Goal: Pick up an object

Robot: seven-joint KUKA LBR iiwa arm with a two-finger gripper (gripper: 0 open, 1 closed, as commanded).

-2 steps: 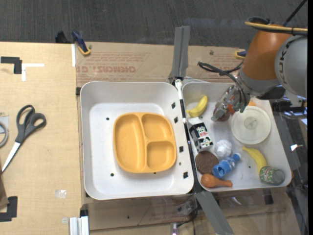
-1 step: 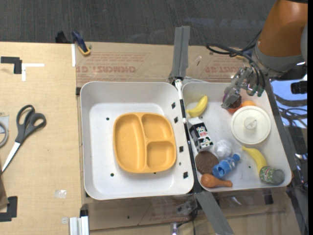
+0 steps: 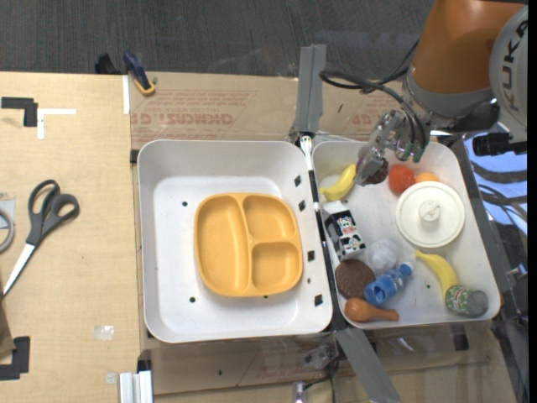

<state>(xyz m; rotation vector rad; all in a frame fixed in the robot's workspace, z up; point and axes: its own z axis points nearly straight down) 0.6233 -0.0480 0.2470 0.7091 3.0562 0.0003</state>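
The arm (image 3: pixel 470 40) reaches in from the right, and its gripper (image 3: pixel 379 159) hangs over the far left part of the right bin (image 3: pixel 480 250); whether it is apart or together I cannot tell, and nothing can be seen clamped in it. Just below the gripper tip lies a dark round thing (image 3: pixel 375 174), too blurred to name; a banana (image 3: pixel 339 183) lies just to its left, near the bin's left wall; a red ball (image 3: pixel 402 178) and an orange fruit (image 3: pixel 426 177) lie just to its right.

A white lid (image 3: pixel 430 214) with a knob sits in the middle right of that bin, touching the red ball's side; below it lies a second banana (image 3: pixel 440 270), and beside that, in the near right corner, a small tin (image 3: pixel 466 300). Along the left side lies a black-and-white pack (image 3: pixel 345 232); nearer the front sit a brown disc (image 3: pixel 355 276), a blue bottle (image 3: pixel 388 285) and an orange gourd (image 3: pixel 370 311); a clear crumpled thing (image 3: pixel 383 253) lies between the pack and the bottle.

The left bin (image 3: pixel 159 250) holds a yellow tray (image 3: pixel 248 243) with three compartments, lying flat in its middle.

On the bench to the left lie scissors (image 3: pixel 38 221), well apart from both bins.
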